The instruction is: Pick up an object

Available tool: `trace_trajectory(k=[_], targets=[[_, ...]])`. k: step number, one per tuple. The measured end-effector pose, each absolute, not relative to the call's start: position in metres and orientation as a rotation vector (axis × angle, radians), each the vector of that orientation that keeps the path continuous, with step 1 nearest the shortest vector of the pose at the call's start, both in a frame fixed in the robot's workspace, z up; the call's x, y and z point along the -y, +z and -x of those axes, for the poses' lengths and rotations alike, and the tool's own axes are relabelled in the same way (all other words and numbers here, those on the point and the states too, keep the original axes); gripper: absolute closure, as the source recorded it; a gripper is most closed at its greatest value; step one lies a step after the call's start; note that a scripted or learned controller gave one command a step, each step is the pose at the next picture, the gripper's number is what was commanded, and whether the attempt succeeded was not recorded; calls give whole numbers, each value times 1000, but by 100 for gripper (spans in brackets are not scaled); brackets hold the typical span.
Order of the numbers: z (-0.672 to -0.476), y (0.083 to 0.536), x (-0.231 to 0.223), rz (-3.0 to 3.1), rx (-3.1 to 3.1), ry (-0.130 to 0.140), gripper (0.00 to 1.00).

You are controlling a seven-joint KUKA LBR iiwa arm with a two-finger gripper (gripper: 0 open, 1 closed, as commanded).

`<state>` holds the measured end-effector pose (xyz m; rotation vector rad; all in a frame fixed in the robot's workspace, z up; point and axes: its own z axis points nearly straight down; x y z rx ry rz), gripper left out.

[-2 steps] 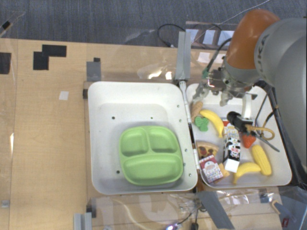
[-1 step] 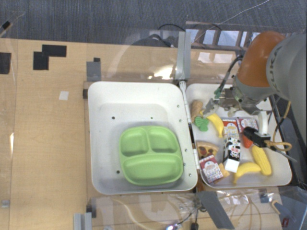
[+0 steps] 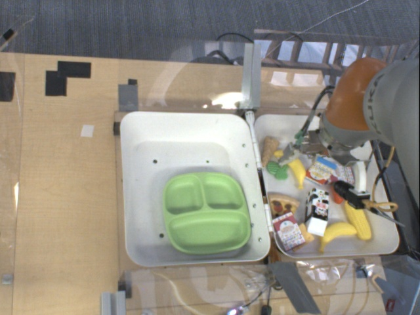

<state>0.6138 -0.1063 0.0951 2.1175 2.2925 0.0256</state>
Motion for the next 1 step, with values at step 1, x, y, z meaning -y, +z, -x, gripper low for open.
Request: trace_trajectory(k=[1], targets=[[-616, 108, 104, -2114, -2291, 36, 100]])
